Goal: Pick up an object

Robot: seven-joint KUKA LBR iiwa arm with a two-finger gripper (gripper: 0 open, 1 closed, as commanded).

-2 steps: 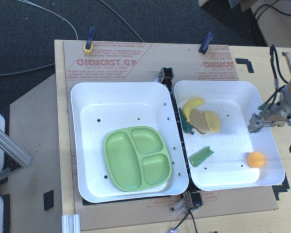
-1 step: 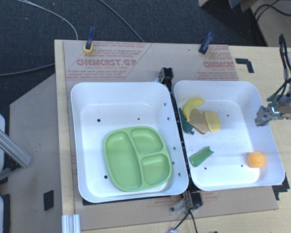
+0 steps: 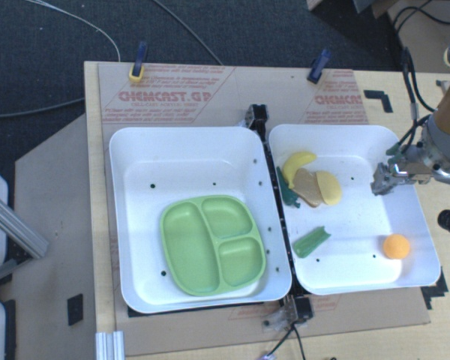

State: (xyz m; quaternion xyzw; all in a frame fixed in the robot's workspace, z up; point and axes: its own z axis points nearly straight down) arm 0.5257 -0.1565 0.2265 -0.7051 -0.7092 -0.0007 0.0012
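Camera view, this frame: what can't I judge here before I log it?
- Claw: too small and blurred, over the right bin, to tell its state or whether it holds anything.
- Arm: cut off by the right edge.
- Dark green piece: partly under the tan object, shape unclear.
- Tan object: what it is, too small to tell.

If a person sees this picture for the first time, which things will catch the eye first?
Most striking is the green divided plate, lying in the left bin. Next comes the orange ball, alone near the front right corner of the right bin, and the yellow and tan pile at that bin's left side. The claw hangs over its right edge.
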